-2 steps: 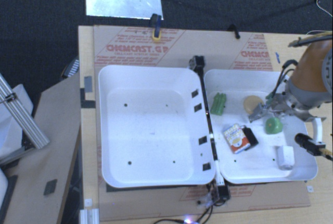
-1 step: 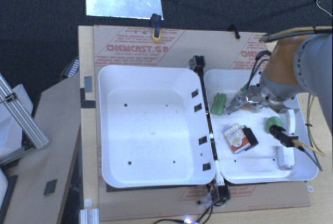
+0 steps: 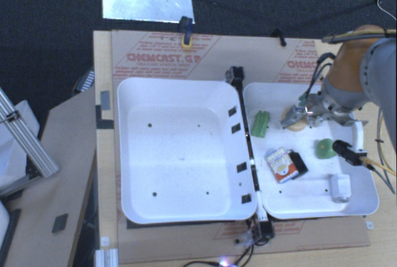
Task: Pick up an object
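Camera view, slanted look down on the bench.

Arm [image 3: 366, 67]: grey, orange band above the wrist, entering from the right and reaching over the far part of the right bin.

Claw [image 3: 295, 118]: low over the right bin [image 3: 366, 200], near its far wall. Its tips sit against a pale tan, rounded object [image 3: 298, 125] lying on the bin floor directly beneath and just toward the camera from them. Whether the claw is spread, pressed together, or pinching that object cannot be told; the tips are small and blurred against it.

Contents of the right bin, placed from the claw:
- Green ridged block [image 3: 260, 123]: to the left of the claw, near the wall shared with the other bin, lying flat.
- Green round object [image 3: 324, 148]: to the right of the claw and nearer the camera, close beside a black part of the arm's tooling.
- Orange and white packet [image 3: 280, 164]: nearer the camera than the claw, slightly left, lying flat.
- Black flat object [image 3: 298, 163]: touching the packet's right side.
- White block [image 3: 340, 187]: well apart from the claw, toward the bin's near right corner.

Left bin [image 3: 133, 95]: well to the left of the claw, joined to the right bin along a black hinged strip [image 3: 243, 141].

Cardboard sheet [image 3: 162, 56]: under both bins, printed in red.
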`<state>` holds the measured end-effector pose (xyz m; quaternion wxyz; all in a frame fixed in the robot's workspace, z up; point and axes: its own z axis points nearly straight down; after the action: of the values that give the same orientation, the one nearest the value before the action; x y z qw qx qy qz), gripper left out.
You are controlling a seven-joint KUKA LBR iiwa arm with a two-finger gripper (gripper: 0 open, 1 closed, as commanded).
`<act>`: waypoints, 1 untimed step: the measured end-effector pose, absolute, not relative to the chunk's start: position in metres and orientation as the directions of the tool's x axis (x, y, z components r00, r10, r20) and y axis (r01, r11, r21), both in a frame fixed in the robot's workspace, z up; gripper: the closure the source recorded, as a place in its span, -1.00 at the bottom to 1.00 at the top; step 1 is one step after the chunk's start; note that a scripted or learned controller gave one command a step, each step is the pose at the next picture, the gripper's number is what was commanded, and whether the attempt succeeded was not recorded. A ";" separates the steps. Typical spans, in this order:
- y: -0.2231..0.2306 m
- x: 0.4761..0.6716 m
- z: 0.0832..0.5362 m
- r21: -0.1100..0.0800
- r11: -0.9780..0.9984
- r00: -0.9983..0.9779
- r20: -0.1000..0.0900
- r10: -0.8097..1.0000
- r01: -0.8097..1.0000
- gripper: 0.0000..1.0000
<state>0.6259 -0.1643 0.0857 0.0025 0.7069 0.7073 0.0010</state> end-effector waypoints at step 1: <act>-0.140 0.569 0.084 -0.004 0.000 0.000 0.002 1.000 1.000 -1.00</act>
<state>0.5692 -0.1404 0.0839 -0.0021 0.7070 0.7072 -0.0008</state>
